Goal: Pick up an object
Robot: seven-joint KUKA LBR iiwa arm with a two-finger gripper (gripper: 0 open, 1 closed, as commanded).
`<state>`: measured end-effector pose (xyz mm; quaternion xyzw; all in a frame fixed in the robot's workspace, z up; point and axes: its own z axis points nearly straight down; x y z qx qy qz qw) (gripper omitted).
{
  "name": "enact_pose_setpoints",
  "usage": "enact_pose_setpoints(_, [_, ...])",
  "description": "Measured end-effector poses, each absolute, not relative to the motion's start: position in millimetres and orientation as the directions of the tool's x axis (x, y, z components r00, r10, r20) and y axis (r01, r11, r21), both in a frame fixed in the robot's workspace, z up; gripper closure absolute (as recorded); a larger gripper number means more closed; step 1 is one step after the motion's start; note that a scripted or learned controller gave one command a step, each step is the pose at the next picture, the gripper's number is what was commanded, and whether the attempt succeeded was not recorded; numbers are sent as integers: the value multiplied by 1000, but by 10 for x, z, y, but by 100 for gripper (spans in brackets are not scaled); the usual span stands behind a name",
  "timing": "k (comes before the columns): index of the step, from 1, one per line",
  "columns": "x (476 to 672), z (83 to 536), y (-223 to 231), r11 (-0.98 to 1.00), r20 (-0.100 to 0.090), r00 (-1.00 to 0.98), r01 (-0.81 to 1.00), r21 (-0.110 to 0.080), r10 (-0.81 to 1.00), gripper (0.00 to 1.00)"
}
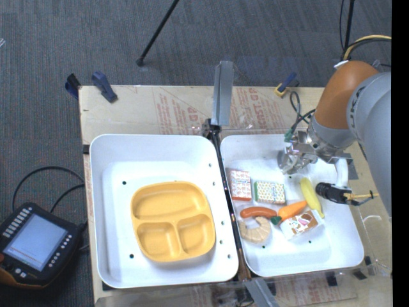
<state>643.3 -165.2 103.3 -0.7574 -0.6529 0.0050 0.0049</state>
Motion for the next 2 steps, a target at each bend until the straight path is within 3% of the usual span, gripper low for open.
enact_pose_setpoints(1, [6433, 1033, -1650, -147, -1, 147, 989, -14, 989, 0])
enact_pose_setpoints(2, [6432, 1118, -1654, -145, -1, 145, 989, -16, 989, 100])
